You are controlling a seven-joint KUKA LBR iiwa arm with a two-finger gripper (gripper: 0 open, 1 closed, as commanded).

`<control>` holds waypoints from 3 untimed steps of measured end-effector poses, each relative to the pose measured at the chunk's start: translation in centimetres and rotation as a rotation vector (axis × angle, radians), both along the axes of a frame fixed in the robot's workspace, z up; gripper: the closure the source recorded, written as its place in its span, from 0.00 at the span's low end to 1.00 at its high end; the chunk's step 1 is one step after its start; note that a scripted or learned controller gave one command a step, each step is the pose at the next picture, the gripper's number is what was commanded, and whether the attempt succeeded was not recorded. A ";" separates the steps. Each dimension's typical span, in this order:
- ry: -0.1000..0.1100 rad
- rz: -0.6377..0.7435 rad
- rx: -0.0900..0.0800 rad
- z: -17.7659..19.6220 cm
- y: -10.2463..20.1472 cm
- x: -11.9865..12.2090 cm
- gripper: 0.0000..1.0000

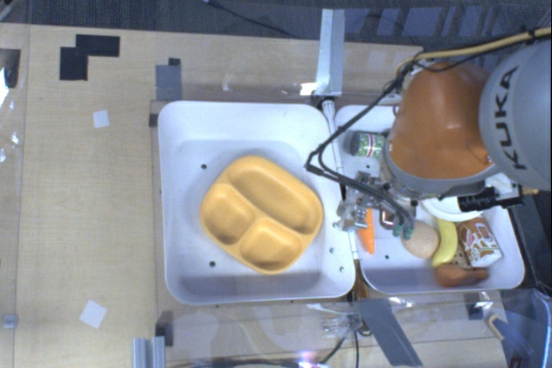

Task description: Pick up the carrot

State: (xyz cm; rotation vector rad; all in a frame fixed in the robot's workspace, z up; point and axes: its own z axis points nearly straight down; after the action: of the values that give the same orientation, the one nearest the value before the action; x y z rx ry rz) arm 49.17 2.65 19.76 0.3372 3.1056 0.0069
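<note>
The carrot (368, 239) is a small orange stick lying at the left edge of the right bin (509, 276), close to the wall between the two bins. My gripper (373, 216) hangs directly over the carrot's upper end and hides it. Only the carrot's lower part pokes out beneath the gripper. The orange band and grey wrist of the arm (440, 134) cover much of the right bin's middle.
Beside the carrot lie a beige round potato (420, 243), a banana (446, 242), a snack packet (479, 244) and a reddish-brown item (457, 275). A can (366, 144) lies at the bin's back left. The left bin (185, 177) holds a yellow divided plate (261, 213).
</note>
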 end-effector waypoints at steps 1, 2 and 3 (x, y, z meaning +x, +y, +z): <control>-0.008 0.005 0.001 1.1 0.1 0.2 1.00; 0.005 0.315 -0.005 4.6 2.4 -0.2 1.00; 0.005 0.353 -0.011 5.0 -8.2 1.2 1.00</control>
State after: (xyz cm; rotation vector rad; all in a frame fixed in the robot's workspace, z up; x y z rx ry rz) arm 50.35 -5.56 24.79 -0.2131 3.1218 -0.0060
